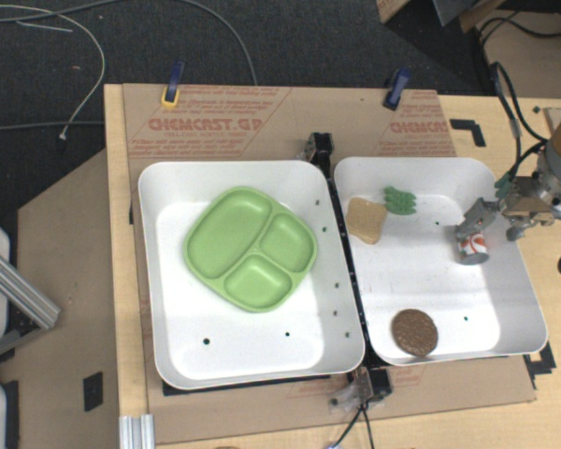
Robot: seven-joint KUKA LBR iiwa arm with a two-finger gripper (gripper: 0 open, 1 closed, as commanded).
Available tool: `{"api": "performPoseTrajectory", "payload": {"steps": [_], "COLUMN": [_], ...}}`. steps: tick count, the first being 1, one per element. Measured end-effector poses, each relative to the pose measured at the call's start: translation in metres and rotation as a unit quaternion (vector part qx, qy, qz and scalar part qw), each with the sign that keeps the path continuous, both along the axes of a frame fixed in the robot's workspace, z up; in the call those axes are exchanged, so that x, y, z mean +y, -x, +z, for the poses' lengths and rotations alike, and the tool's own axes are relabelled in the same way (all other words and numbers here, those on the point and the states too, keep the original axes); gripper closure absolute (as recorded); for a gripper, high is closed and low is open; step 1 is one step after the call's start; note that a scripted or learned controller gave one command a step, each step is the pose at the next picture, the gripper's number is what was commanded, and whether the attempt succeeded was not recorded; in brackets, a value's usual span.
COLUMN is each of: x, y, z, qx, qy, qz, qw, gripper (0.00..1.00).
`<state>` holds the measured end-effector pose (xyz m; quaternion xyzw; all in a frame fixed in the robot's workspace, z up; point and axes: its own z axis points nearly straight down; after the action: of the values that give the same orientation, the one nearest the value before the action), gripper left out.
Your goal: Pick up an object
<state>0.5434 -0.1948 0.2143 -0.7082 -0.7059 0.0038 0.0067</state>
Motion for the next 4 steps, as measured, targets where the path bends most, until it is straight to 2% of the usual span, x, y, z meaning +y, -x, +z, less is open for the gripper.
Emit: {"api": "performPoseTrajectory", "payload": {"steps": [1,2,3,4], "x": [0.001,-0.006,-0.015,-0.014], "y": [-0.003,0.0,-0.002,-0.002], "z": [0.008,-0.053,-0.097,-0.131], "qx": [-0.007,-0.004,-0.007,-0.005], "qy": [0.0016,0.0005,0.0027,0.0008], "qz": [0.002,0.001,0.001,0.002], "qw": [1.0,1.0,1.0,1.0], "gripper": [0.0,0.0,0.0,0.0]}}
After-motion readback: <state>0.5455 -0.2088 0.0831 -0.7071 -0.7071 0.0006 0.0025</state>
